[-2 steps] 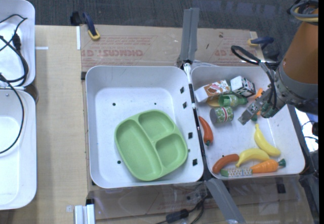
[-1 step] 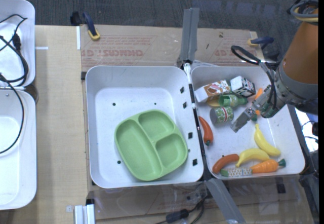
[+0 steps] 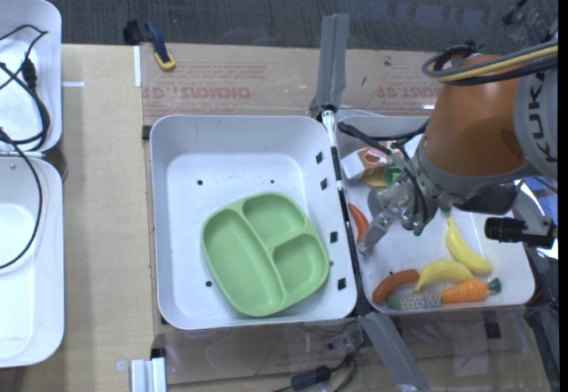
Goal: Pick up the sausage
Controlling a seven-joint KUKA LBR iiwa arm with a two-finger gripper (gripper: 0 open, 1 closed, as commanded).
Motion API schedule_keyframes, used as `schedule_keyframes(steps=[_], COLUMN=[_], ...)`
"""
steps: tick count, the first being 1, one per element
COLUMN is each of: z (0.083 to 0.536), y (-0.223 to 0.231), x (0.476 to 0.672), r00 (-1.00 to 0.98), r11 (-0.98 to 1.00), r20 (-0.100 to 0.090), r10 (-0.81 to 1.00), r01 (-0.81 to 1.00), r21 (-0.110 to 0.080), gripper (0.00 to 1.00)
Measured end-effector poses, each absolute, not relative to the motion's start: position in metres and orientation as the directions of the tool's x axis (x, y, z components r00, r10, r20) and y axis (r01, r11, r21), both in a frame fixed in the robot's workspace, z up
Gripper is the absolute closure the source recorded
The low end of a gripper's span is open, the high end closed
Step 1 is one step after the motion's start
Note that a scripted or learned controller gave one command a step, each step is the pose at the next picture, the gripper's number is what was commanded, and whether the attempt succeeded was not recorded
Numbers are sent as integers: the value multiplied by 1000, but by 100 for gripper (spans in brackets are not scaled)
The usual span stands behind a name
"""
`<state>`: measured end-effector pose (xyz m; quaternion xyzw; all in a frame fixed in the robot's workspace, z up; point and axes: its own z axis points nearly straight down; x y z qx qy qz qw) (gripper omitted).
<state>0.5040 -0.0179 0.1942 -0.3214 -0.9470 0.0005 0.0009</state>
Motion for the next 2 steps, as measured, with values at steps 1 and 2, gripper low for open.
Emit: schedule_keyframes(steps=[1,2], z=[191,191], y=[-24,6], x=[539,478], r00=[-829,-820], r11=[829,820], r20=[-1,1], r10=[559,572], r01=[559,572], r21=[0,-1], gripper=[0,0])
